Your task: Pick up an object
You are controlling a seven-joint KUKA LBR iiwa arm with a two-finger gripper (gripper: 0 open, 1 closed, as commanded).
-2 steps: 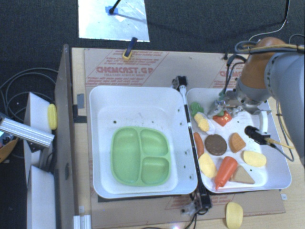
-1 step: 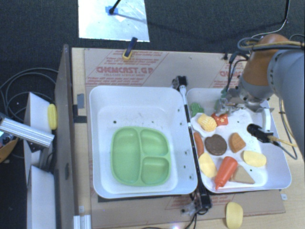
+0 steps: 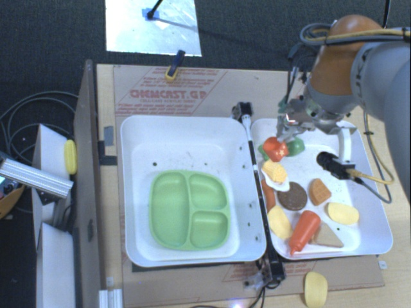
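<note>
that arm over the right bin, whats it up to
The grey arm's gripper is down at the far left corner of the right bin, right above a red tomato-like toy with a green piece beside it. Nothing looks lifted yet. The rest of the toy food, including an orange carrot, a brown round piece and a yellow piece, lies in that bin. The left bin holds a green divided tray.

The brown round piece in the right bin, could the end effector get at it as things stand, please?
Probably yes: the brown round piece lies uncovered on top, though neighbours crowd it; the end effector hovers over the same bin's far end.
</note>
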